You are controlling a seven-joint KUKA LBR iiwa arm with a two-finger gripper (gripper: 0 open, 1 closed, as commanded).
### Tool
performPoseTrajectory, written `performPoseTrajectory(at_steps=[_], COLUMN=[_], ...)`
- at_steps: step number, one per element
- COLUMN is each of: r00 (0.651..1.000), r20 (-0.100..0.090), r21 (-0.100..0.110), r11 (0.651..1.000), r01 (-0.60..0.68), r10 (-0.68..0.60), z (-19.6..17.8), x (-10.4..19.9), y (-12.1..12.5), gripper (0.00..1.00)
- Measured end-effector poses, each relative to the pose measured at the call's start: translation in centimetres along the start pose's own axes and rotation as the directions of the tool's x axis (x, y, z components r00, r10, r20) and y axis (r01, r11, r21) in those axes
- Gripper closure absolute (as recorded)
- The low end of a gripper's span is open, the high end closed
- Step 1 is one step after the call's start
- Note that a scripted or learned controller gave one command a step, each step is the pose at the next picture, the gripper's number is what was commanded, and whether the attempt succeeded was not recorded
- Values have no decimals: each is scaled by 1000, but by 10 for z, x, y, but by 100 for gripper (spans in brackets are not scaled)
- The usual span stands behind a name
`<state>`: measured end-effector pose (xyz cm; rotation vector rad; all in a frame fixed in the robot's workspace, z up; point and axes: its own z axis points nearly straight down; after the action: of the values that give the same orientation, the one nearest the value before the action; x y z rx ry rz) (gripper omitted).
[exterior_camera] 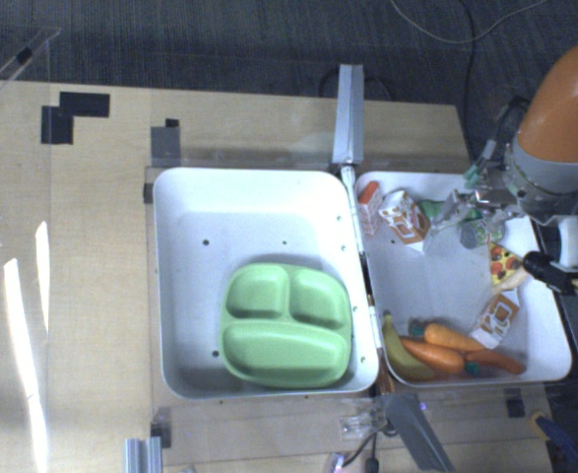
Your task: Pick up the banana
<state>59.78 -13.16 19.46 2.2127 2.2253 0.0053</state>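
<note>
The banana (399,347) is yellow with a dark tip and lies in the near-left corner of the right bin (436,284), against the bin's left wall. Orange carrots (444,339) lie against its right side, partly overlapping it. My gripper (478,205) hangs over the far right part of the same bin, well away from the banana, just above a green item (481,229). The arm's orange band (559,106) shows at the upper right.
A green divided plate (289,325) lies in the left bin (200,264). The right bin also holds a white printed carton (404,215), a pizza slice toy (503,264), a small packet (500,313) and another carrot (490,363).
</note>
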Motion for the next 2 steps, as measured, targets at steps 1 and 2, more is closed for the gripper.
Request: performPoseTrajectory(at_steps=[1, 2], r00=[999, 977], r20=[1, 2], r21=[-6, -9], r11=[999, 977], r01=[53, 211], r10=[-53, -211], z=[106, 105], x=[16, 34], y=[-27, -107], gripper=[0, 0])
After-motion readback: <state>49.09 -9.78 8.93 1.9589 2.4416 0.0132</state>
